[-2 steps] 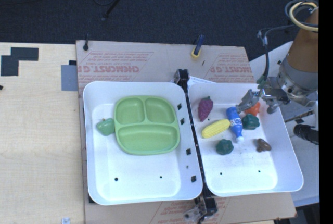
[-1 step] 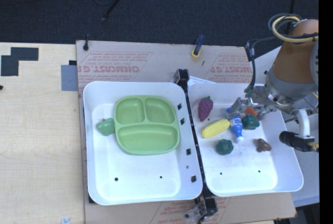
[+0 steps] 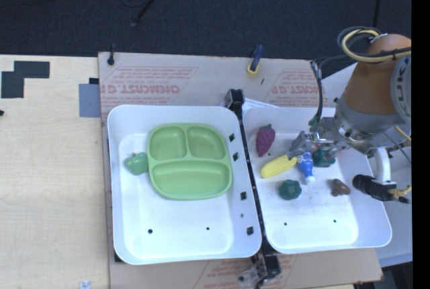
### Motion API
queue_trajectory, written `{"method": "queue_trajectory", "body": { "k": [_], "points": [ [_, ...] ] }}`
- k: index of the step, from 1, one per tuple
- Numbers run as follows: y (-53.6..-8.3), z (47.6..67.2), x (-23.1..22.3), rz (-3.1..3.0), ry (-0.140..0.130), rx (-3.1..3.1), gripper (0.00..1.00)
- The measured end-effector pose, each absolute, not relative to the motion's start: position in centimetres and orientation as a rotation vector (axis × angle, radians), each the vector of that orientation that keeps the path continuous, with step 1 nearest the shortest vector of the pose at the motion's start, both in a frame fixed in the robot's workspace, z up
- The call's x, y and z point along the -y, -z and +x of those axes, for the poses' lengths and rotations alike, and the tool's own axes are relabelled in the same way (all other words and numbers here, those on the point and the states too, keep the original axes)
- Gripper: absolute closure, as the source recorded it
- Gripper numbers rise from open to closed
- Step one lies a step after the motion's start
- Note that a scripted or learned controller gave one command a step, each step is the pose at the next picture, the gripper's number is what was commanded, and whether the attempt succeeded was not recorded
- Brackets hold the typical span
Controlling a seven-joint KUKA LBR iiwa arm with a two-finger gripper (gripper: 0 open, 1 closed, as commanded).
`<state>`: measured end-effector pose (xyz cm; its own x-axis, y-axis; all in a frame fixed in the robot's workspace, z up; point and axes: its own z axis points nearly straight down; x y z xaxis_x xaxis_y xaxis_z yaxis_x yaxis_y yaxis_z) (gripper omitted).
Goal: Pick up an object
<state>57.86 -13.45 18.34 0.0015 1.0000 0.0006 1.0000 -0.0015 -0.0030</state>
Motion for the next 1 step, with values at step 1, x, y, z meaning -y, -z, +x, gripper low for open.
{"method": "queue_trajectory", "body": {
  "k": [1],
  "points": [
    [-15.05,58.37,13.63,-2.221,-0.001,2.220,0.00]
  ]
}}
